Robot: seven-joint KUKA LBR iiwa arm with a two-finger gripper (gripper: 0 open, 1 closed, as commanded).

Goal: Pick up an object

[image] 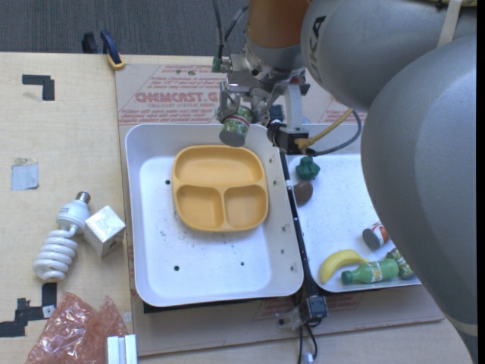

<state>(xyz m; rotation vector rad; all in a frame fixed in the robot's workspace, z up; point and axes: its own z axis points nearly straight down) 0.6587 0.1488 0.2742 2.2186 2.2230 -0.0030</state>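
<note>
We are seeing the claw (pixel 241 116) gripping a small can (pixel 234 130) above the left bin's (pixel 144 203) far edge; pickup looking nearly done.

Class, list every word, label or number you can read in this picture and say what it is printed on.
"CHEMCAST", in red, cut off by the gripper: on the brown sheet under the bins.
Smaller red print across that sheet: too blurred to read.
Label on the green bottle: too small to read.
</note>
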